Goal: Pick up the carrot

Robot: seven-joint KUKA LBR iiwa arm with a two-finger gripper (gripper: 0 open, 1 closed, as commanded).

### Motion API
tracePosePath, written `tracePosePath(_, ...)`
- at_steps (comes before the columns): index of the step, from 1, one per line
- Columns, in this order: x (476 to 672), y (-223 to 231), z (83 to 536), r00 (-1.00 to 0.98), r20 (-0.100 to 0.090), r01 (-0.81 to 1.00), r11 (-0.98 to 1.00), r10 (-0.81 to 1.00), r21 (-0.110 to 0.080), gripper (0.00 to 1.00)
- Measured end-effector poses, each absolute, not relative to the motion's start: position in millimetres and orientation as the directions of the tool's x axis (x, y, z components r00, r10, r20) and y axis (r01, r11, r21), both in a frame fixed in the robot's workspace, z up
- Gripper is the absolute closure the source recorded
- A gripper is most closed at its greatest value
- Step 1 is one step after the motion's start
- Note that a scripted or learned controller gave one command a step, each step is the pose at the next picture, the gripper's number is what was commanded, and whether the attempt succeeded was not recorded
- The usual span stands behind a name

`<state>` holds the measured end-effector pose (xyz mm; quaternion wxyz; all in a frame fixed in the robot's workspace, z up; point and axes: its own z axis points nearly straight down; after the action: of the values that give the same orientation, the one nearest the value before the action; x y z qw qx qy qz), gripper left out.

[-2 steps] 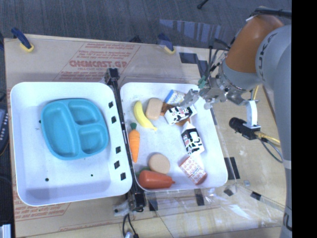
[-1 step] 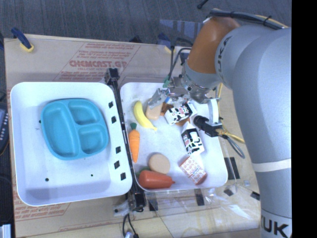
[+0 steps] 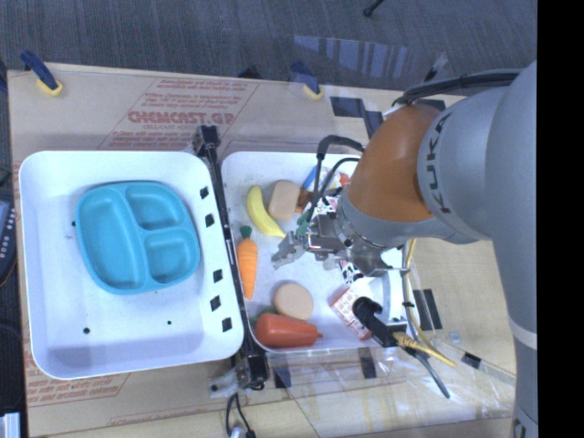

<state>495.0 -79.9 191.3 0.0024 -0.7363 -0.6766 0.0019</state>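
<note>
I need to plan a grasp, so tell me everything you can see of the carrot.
The carrot is a small orange toy, plastic by its look, with a green stub at its top end. It lies flat in the right bin, close to that bin's left wall, green end toward the far side and tip toward the near side. A banana lies just beyond it. The hand is beside it, not on it.

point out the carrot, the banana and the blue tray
carrot [image 3: 247, 262], camera view, middle of its orange body
banana [image 3: 261, 213], camera view, middle of its yellow curve
blue tray [image 3: 102, 235], camera view, bare floor of its large left compartment
</note>
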Motion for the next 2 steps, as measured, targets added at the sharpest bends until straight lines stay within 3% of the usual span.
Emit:
tracePosePath(1, 547.1, -104.2, 90.6, 0.294, -0.001, 0.956, -0.294, 0.956, -0.004, 0.0)
tracePosePath(2, 528.7, -90.7, 89.8, 0.612, -0.002, 0.791, -0.612, 0.791, -0.01, 0.0)
